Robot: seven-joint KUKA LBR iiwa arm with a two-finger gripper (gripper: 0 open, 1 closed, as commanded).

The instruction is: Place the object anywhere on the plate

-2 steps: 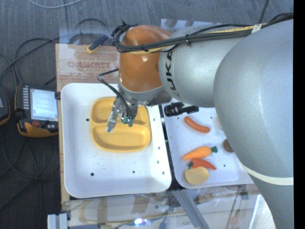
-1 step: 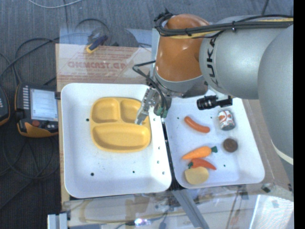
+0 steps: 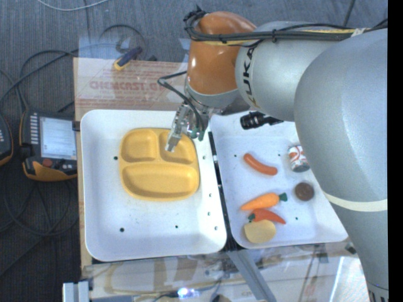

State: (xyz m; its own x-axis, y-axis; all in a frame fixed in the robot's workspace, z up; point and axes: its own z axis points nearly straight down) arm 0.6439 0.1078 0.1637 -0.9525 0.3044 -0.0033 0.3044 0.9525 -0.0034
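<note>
The yellow three-compartment plate [image 3: 157, 168] lies in the left white bin [image 3: 101, 231]. My gripper [image 3: 184, 139] hangs over the plate's upper right compartment, by the bin's right wall. Its fingers [image 3: 171, 142] stand apart, open, with nothing between them. Loose objects lie in the right bin [image 3: 302, 231]: a sausage [image 3: 260, 164], a small can [image 3: 297, 158], a brown disc [image 3: 304, 191], a carrot [image 3: 264, 201], a red piece [image 3: 269, 216] and a pale yellow piece [image 3: 259, 231].
The arm's orange band [image 3: 217, 55] and grey body cover the upper right of the view and part of the right bin. A cardboard sheet [image 3: 126, 87] lies behind the left bin. A handheld controller [image 3: 47, 145] sits to the left.
</note>
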